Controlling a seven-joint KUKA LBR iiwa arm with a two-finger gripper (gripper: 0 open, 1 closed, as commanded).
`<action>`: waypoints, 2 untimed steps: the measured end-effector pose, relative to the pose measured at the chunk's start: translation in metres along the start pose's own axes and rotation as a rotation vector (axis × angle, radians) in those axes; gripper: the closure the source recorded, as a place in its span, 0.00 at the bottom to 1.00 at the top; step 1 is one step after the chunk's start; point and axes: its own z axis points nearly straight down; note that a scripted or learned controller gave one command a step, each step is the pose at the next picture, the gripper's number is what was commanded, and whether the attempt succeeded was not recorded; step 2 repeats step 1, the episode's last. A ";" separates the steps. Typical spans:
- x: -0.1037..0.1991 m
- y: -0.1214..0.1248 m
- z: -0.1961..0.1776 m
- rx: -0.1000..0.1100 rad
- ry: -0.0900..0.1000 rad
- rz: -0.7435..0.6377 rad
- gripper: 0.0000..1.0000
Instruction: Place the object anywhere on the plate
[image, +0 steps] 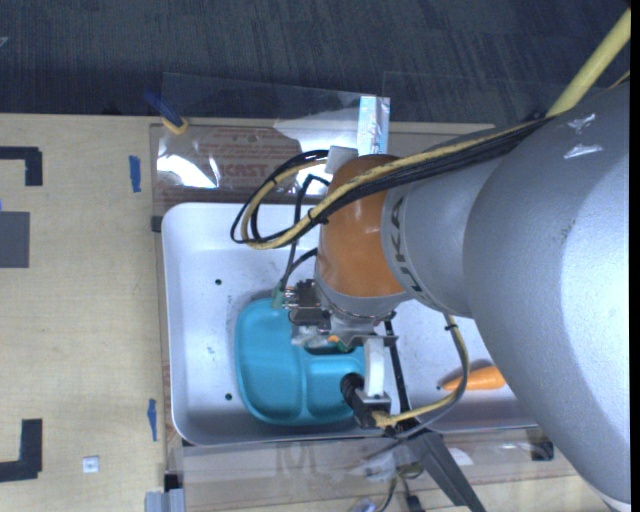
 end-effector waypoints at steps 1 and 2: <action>0.000 0.000 0.000 0.001 0.000 0.000 0.00; 0.000 0.000 0.000 0.001 0.000 0.000 0.00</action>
